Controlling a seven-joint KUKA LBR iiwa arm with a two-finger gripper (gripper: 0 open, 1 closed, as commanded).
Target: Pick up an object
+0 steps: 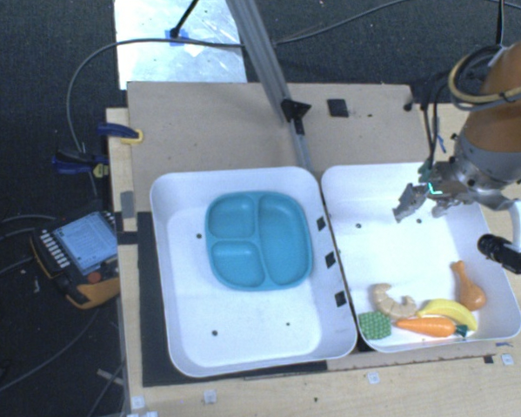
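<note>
Toy foods lie in the right bin (pixel 367 241) along its near edge: a green piece (pixel 375 325), a tan peanut-like piece (pixel 392 301), a yellow banana (pixel 446 309), an orange carrot (pixel 426 327) and an orange-brown drumstick shape (pixel 467 286). My gripper (pixel 410 204) hangs over the far part of the right bin, reaching in from the right, well apart from the foods. Its fingers stand apart with nothing between them.
The left bin (pixel 188 320) holds a blue divided plate (pixel 259 239). A metal pole (pixel 266 59) slants across the back of the bench. A handheld device (pixel 78 252) and cables lie off the bench at the left.
</note>
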